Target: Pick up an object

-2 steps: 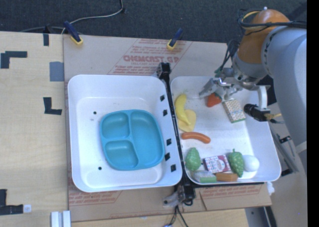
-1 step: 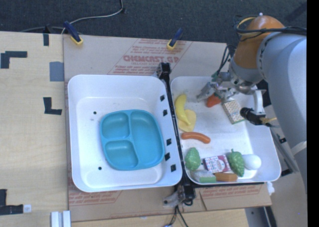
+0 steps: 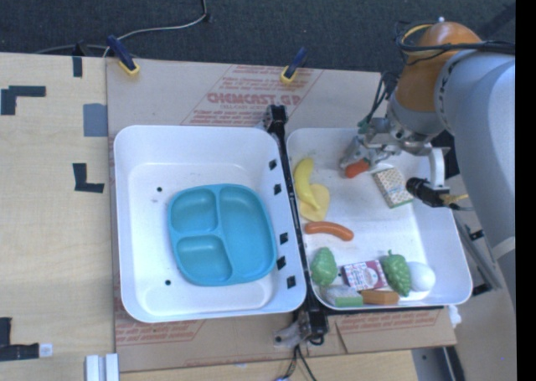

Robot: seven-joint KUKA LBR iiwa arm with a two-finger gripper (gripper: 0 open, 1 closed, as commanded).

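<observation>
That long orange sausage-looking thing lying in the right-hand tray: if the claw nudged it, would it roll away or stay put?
The long orange sausage-shaped toy looks round-sided and smooth, so a sideways nudge would probably roll it. Its slight bend might make it swing rather than travel straight. It lies on bare floor of the shallow white right bin, touching nothing, so little nearby would stop it.

Gripper (image 3: 358,158) over right bin (image 3: 435,241) at small orange piece (image 3: 357,169), blue tray (image 3: 222,233) in left bin (image 3: 142,162)

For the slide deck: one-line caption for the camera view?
The claw poised over a small red object in the right bin; blue divided plate in the left bin.
</observation>
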